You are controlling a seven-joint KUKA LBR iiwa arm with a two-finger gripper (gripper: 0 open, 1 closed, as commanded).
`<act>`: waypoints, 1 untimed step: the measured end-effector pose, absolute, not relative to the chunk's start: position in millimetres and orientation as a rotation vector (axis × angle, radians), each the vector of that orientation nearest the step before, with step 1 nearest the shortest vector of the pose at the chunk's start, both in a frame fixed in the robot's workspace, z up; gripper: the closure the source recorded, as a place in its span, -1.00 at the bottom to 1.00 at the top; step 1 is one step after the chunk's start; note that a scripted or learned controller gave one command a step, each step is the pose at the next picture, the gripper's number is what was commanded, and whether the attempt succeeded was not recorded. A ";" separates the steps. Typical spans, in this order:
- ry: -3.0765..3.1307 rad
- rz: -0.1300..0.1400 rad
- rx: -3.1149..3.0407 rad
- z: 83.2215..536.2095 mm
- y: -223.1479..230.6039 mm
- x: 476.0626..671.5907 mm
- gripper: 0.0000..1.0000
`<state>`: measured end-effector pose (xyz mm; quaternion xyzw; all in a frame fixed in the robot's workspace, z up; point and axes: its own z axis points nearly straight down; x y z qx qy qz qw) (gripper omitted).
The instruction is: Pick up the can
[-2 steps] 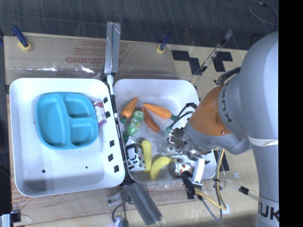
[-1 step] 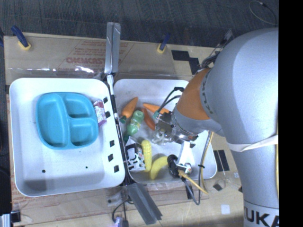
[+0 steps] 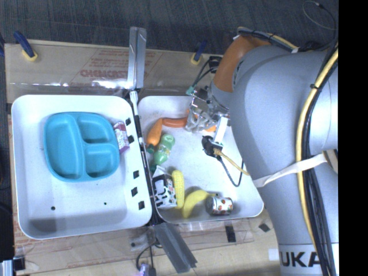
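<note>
The can (image 3: 221,205) is small, silver and reddish, and lies on its side near the front right corner of the right bin (image 3: 247,195), just right of a yellow banana (image 3: 194,202). My gripper (image 3: 198,119) hangs low over the far part of the same bin, beside the end of a long orange carrot-like piece (image 3: 173,121). The gripper is far from the can, roughly a bin's depth behind it. The grey arm with its orange band (image 3: 233,59) covers the bin's right rim.
The right bin also holds an orange carrot (image 3: 154,133), a green bottle (image 3: 163,146), a yellow corn cob (image 3: 178,187) and a black-and-white carton (image 3: 163,192). The left bin (image 3: 75,211) bears a blue divided tray (image 3: 81,145) and a small purple packet (image 3: 121,135).
</note>
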<state>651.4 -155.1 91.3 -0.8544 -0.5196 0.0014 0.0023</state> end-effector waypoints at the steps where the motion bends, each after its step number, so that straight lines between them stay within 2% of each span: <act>1: -1.666 0.003 -2.658 144.9 -177.7 582.8 -1.00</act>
